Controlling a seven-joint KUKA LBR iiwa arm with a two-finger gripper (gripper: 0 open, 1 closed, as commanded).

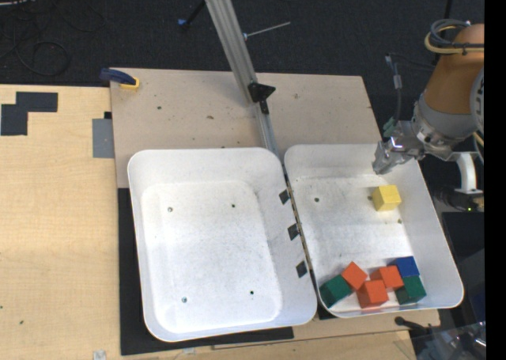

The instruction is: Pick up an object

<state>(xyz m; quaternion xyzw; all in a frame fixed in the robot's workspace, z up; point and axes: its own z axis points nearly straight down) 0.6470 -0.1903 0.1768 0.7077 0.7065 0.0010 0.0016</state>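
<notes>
Yellow cube (386, 197) is best approached straight down by the end effector (383, 162) hovering just above it, grip state honestly can't be told.

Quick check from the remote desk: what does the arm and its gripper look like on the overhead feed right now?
The arm enters from the right of the camera view: a rounded orange band above a grey wrist section, with a tan cable looped at the top near the frame edge. The gripper is small, metallic grey, and tapers downward over the right bin. A white fitting sits beside the wrist. No markings are readable.
</notes>
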